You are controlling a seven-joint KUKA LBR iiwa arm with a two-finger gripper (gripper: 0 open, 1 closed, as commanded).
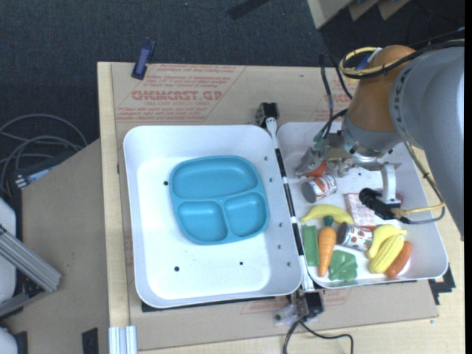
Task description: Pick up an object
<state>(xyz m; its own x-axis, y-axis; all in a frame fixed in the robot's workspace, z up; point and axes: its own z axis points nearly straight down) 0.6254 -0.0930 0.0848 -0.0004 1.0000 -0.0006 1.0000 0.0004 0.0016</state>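
**Desk:** Camera view from above the bench: where is the gripper (318, 162)?

**Photographer:** Low over the right bin (435, 260), at its rear left, under the grey arm (431, 102) with its orange band (376, 87). Whether it is clenched or released, I cannot tell. Right beneath it lies a small can (321, 187) with a red and white label, on its side.

**Desk:** And around that?

**Photographer:** Toward the front of the same bin: a banana (328, 213), a carrot (325, 245), a green piece (344, 265), a yellow banana bunch (385, 243) and a red-orange piece (399, 260) beside it, all crowded together. The left bin (147, 198) holds a blue divided plate (219, 198), flat at its middle. Both bins sit side by side on a brown board (192, 87).
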